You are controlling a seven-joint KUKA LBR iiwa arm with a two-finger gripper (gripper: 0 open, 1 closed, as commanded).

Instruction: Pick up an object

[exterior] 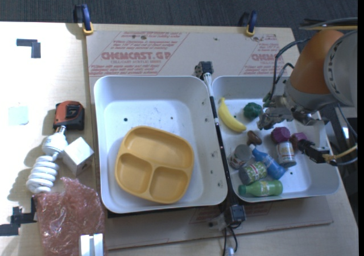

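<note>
Grey arm with orange band [311, 64] reaches in from the right over the right shallow white bin [324, 184]. Jaws [272, 114] sit low over that bin's upper middle, between the dark green lumpy object [252, 110] and the purple-magenta object [280, 134]; can't tell whether they're open or closed, and nothing visible between them. Candidates for picking all lie in the right bin: yellow banana [230, 117] along the left wall, small brown object [254, 137] just below it, grey round piece [243, 154], blue plastic item [267, 161], small jar with a white label [285, 153], dark green-labelled can [253, 172] and a green plastic bottle [260, 189] lying on its side near the front wall. They're crowded, several touching. Left shallow white bin [114, 98] holds a yellow three-compartment plastic tray [153, 164], tilted against the front-left. On the desk [40, 87] left of the bins: orange-black tape measure [69, 115], white spiral bulb [45, 166], small white cube [78, 154], reddish mesh bag [68, 215].
</note>
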